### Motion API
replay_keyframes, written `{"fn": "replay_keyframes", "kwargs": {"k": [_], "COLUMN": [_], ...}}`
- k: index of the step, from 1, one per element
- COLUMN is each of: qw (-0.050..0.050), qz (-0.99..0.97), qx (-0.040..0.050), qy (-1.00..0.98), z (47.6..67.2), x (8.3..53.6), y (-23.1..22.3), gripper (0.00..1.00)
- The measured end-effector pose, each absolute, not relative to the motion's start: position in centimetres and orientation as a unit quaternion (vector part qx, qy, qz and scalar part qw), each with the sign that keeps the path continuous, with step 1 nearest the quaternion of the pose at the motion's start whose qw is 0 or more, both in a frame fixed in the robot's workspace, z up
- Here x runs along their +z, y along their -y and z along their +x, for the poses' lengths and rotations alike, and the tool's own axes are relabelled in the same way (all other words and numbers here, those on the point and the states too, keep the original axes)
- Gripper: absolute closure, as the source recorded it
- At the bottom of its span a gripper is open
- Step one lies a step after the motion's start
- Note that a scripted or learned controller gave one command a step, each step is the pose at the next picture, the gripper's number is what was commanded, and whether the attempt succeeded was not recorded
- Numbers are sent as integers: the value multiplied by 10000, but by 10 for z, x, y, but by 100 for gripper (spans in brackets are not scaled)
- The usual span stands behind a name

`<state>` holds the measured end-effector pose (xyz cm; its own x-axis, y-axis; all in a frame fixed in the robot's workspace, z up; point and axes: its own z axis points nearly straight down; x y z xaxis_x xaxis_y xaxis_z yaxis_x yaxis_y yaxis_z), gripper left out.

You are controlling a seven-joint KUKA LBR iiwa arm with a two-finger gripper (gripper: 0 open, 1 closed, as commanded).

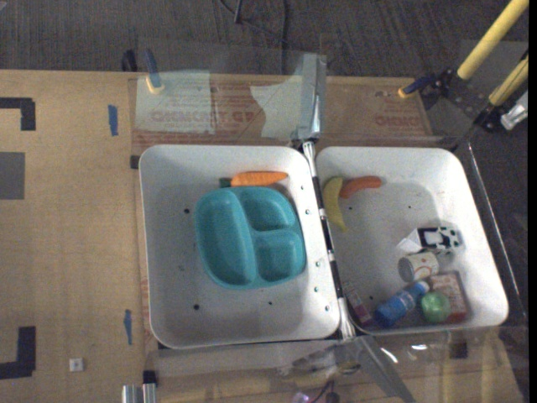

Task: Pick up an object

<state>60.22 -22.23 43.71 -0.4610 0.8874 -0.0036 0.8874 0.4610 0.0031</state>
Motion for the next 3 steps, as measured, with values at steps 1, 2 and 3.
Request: {"fn": "replay_keyframes", "kwargs": {"k": [1, 2, 3], "qw": [23, 66, 64], "qz": [5190, 5186, 5186], "qx": [3, 9, 8], "qy": [-8548, -8550, -8550], "z": [602, 603, 603], "x": [437, 450, 449], "y": [222, 222, 222], "gripper": [0, 100, 0]}}
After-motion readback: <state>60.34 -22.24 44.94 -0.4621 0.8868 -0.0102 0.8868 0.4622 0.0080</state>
